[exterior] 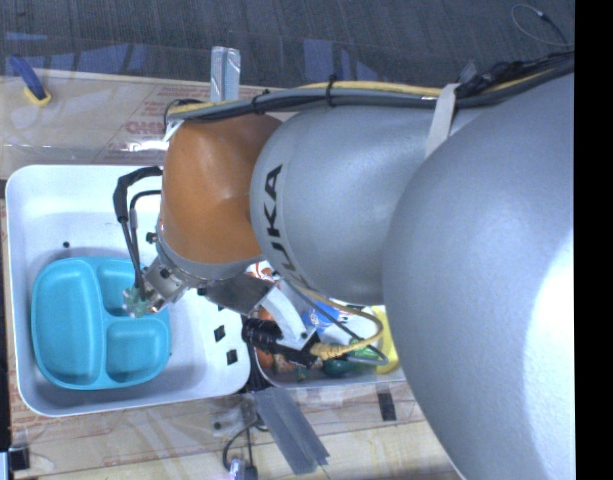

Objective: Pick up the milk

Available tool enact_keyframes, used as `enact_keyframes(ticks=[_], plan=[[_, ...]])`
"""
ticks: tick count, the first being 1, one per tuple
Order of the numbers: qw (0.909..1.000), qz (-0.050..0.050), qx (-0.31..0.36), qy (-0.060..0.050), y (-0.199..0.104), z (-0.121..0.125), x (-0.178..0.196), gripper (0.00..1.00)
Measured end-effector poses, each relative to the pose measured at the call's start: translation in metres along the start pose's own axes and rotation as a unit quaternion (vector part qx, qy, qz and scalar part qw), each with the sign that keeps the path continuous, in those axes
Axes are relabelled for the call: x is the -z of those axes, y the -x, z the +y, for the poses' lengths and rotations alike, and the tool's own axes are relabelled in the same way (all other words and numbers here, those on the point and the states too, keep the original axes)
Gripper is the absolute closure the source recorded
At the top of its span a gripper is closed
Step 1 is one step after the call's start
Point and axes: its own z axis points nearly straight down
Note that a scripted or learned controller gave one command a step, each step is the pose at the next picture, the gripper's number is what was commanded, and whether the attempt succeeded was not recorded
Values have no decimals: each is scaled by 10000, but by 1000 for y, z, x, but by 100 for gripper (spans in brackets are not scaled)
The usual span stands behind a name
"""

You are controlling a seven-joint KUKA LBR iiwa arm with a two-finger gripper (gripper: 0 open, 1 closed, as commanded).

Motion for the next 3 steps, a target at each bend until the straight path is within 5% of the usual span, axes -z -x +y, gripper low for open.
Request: enact_keyframes(ticks=[1, 2, 3], plan=[[9539, -23, 3002, 25, 28, -20, 61, 100], [9316, -3, 3636, 4, 106, -80, -30, 100], [9048, -8, 4257, 11, 69, -52, -20, 100]])
